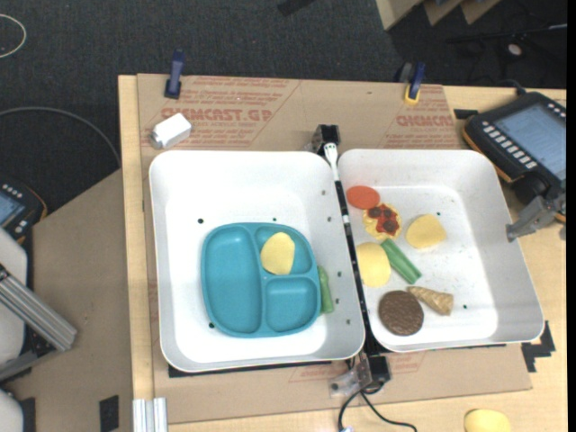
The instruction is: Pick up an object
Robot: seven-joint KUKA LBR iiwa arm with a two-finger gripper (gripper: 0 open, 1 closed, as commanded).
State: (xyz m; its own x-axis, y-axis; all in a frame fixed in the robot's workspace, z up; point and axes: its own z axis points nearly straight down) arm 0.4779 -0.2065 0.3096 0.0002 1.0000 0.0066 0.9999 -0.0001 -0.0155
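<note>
We take the teal tray (236, 282) in the left bin (175, 241) as the reference. A yellow piece (277, 253) lies in its upper right compartment. A green strip (325, 288) lies against its right edge.

The right bin (486, 187) sits to the right of the tray. It holds the remaining objects:
- a red disc (364, 196), nearest the tray's upper right
- a red and yellow item (382, 220)
- a yellow lump (426, 232)
- a yellow wedge (373, 265) touching a green stick (401, 261)
- a brown disc (400, 312) beside a tan cone (432, 299)

The gripper (526, 225) stands far right of the tray, over the right bin's outer rim, apart from every object. We cannot tell whether it is released or clenched; nothing is seen in its grasp
</note>
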